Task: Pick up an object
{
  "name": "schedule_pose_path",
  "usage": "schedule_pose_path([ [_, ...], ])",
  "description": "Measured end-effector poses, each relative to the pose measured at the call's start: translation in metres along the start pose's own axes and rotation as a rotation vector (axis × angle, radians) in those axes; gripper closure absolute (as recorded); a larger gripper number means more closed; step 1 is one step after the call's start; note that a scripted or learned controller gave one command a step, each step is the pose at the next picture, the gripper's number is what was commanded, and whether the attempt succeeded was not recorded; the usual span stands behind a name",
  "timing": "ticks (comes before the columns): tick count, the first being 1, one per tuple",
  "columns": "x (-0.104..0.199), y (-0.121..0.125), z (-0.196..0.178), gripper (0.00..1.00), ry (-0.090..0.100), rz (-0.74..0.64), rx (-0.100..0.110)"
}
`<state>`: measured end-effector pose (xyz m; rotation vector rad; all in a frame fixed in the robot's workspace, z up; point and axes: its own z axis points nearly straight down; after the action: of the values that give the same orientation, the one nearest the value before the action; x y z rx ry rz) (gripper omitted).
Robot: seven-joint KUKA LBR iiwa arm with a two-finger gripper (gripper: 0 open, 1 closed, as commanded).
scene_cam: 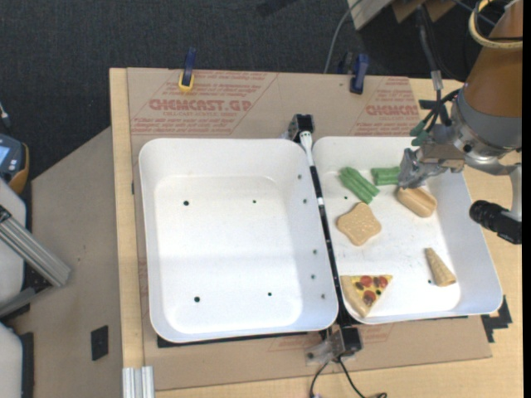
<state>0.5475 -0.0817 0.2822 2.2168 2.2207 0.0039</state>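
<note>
A flat brown cardboard sheet printed with red lettering covers the bench, and two shallow white plastic bins with rounded corners rest on it side by side. The left white bin has a smooth, glossy floor marked by a few small dark dots. The right white bin holds all the loose pieces. The grey arm with its orange band reaches in from the right, and its metal gripper hangs low over the far part of the right bin, just above a tan bread-roll-shaped block; whether the jaws are released or clenched cannot be told, as the tips blur into the objects under them. Beside the gripper lie two green ridged pod-shaped pieces, one slanting, one partly hidden behind the gripper. Near the bin's middle sits a tan toast-shaped slab with a grainy surface. A triangular toy pizza slice with red dots lies at the near edge, and a small tan cone-like wedge rests to its right.
</note>
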Motion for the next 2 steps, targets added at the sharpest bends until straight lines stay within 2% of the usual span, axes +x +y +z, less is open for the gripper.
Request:
schedule_pose_path([
  [2,0.016,-0.011,-0.021,1.00,0.000,0.001,0.000],
])
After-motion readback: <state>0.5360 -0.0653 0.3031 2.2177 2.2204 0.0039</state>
